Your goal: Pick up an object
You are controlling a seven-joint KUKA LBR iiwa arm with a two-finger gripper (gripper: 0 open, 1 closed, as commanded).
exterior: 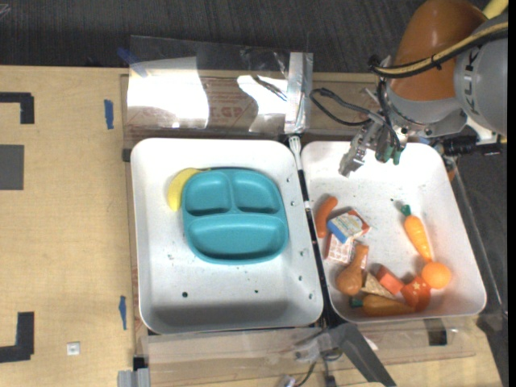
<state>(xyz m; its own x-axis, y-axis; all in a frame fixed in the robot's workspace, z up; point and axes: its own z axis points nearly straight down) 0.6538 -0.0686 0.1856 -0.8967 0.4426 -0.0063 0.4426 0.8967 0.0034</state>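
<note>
My gripper [355, 161] hangs over the back left part of the right bin [468, 216], with nothing between its fingers. Below it in that bin lie an orange sausage-shaped piece [325, 214], a small blue and white box [348, 225], a carrot [416, 234], an orange ball [436, 275], a red piece [416, 293] and a brown pear-like piece [350, 279]. They cluster along the bin's front and left. The gripper is apart from all of them, above bare bin floor.
The left bin [153, 280] holds a teal divided plate [235, 214] with a yellow object [176, 185] tucked behind its left edge. A clear plastic sheet [210, 95] stands behind the bins. Wooden bench surface [56, 240] extends to the left.
</note>
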